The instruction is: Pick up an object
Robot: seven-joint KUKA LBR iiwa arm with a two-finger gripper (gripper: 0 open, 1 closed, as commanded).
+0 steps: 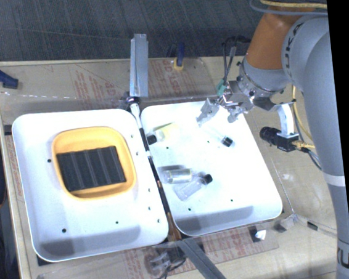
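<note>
The gripper (221, 108) is positioned over the upper right part of the right bin (263, 202), near its far rim. Its two fingers are spread apart, with nothing between them. The grey arm (321, 120) with its orange band (270, 39) enters from the right side of the view.

Below the gripper, a small black cap-like item (227, 141) lies on the bin floor, apart from the fingers. A clear plastic bottle with a black cap (190, 185) lies on its side near the bin centre, with a second clear container (174, 174) just beside it. A pale yellow-green item (162, 131) lies near the bin's upper left corner.

The left bin (85, 235) holds a yellow tray with a dark ribbed insert (92, 166).
</note>
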